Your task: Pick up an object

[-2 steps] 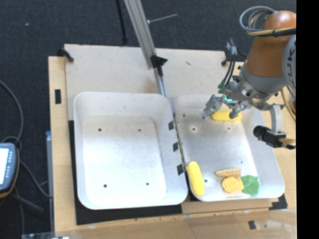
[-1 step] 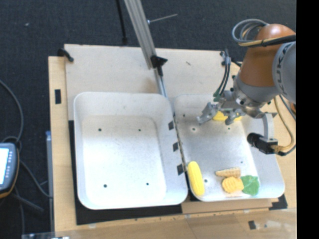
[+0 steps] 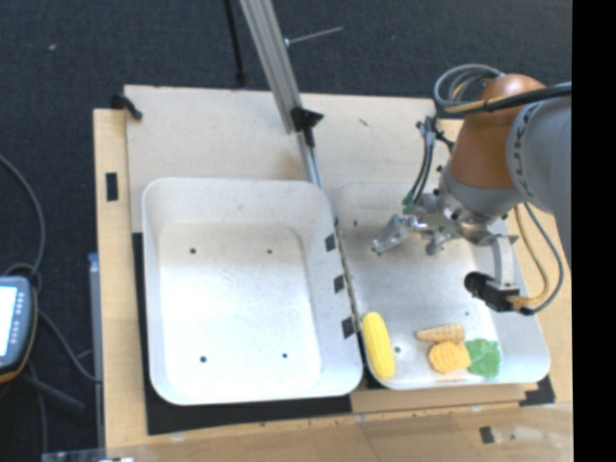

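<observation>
Pincer (image 3: pixel 412 234) hangs over the upper middle of the right bin (image 3: pixel 385 277), its two metal fingers (image 3: pixel 385 239) spread wide apart with nothing between them, so released. It sits well apart from every object in that bin.

Nearest the camera, along the right bin's front wall: a yellow corn-like piece (image 3: pixel 377 344) lies lengthwise against the bin's left front corner, just beside the divider between the bins. To its right, a small tan ridged piece (image 3: pixel 441 334) lies flat, and just in front of it a round orange piece (image 3: pixel 449 357) touches or nearly touches a green leafy piece (image 3: pixel 484 356) at its right. Exact contact between these three is hard to tell.

Left bin (image 3: pixel 241 287) sits beside the right one, their inner edges overlapping; a few dark specks mark its floor.

Mid-depth: the right bin floor under the pincer is bare white. A black fitting with cable (image 3: pixel 493 292) hangs at the arm's near side, over the right bin's right part.

Farther back: grey arm with orange band (image 3: pixel 491 147) enters from the right, looped cables (image 3: pixel 462 80) above it. A slanted aluminium rail (image 3: pixel 274 61) rises from the gap between the bins toward the top edge. The tan worktop (image 3: pixel 212 133) carries both bins; dark carpet (image 3: pixel 58 46) lies beyond.
</observation>
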